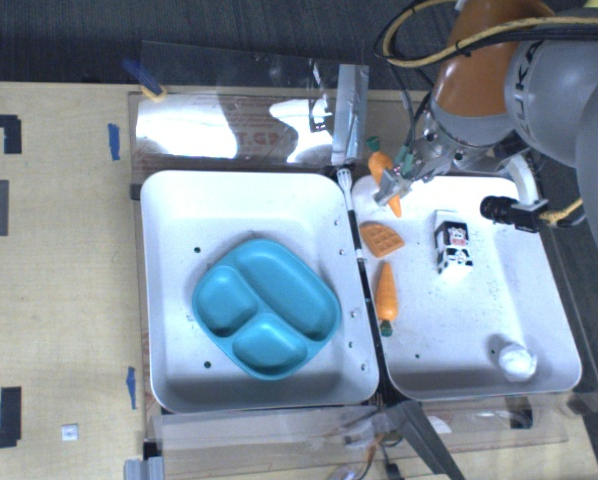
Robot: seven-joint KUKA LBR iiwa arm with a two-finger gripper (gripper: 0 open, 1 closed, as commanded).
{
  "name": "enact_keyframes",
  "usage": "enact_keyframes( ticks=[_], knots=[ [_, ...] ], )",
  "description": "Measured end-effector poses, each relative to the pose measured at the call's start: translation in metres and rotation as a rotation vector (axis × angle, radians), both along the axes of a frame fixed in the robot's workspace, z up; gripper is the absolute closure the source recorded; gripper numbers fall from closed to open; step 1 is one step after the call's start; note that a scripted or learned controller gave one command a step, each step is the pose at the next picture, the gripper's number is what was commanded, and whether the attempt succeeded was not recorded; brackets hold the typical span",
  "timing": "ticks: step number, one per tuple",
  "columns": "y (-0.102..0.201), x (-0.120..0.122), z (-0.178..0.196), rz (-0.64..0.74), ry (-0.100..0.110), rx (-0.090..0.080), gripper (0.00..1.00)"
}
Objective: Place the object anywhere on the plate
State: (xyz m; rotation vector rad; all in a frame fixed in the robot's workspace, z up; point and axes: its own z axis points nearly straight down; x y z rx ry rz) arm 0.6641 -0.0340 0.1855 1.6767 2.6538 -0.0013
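No readable text, labels or numbers anywhere; faint print on arm [559, 78] illegible.

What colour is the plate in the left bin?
Blue, a divided plate; clear in the camera view.

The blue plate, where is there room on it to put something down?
All three hollows of the blue plate look bare. The left bin is also free around it. The crowded part is the right bin's left edge, by the carrot, the waffle and the pincer.
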Motion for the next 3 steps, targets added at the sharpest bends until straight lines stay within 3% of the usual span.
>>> enact_keyframes(
  ticks=[1, 2, 3],
  knots=[
    [0.07, -0.013, 0.0, 0.311, 0.001, 0.003, 1.0],
    [0.147, -0.079, 0.03, 0.588, -0.002, 0.003, 1.0],
    [0.145, -0.079, 0.029, 0.585, 0.0, 0.002, 0.0]
  ],
)
